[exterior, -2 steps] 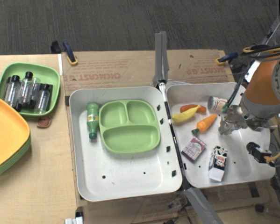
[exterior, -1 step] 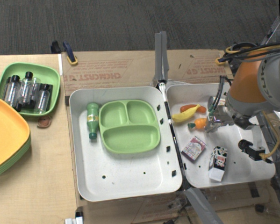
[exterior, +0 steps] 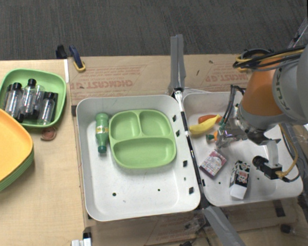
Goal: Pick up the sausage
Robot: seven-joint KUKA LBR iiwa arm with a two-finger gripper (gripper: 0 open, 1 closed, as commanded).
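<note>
The sausage (exterior: 210,117) appears as a short red-orange piece in the right bin (exterior: 281,190), at its far left, lying just behind a yellow banana (exterior: 203,125). My gripper (exterior: 223,135) is low in that bin, a little to the right of and nearer than the sausage, close to the banana's right end. A small orange and green item (exterior: 211,137) lies right at its tip. Nothing is visibly held between the fingers.
A pink packet (exterior: 213,163) and a small cow-print carton (exterior: 240,179) lie in the right bin's near half. The left bin (exterior: 142,197) holds a green divided plate (exterior: 142,138) and a green bottle (exterior: 101,131). A green tray of bottles (exterior: 31,98) and yellow plates (exterior: 6,148) sit on the bench at left.
</note>
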